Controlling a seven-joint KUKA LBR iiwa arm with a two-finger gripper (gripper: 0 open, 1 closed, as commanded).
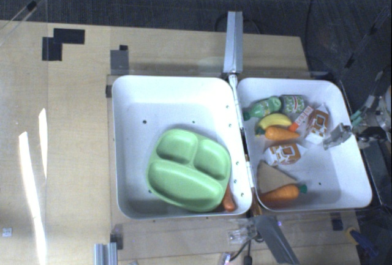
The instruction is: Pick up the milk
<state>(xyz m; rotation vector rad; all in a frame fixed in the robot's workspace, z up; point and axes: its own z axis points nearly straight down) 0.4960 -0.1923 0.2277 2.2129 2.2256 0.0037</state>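
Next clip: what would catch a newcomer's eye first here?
The big green divided plate lying tilted in the left bin dominates the view. Next comes the cluster of small toy foods in the right bin: a yellow banana, two carrots and small milk cartons. The end effector sits at that bin's right edge.
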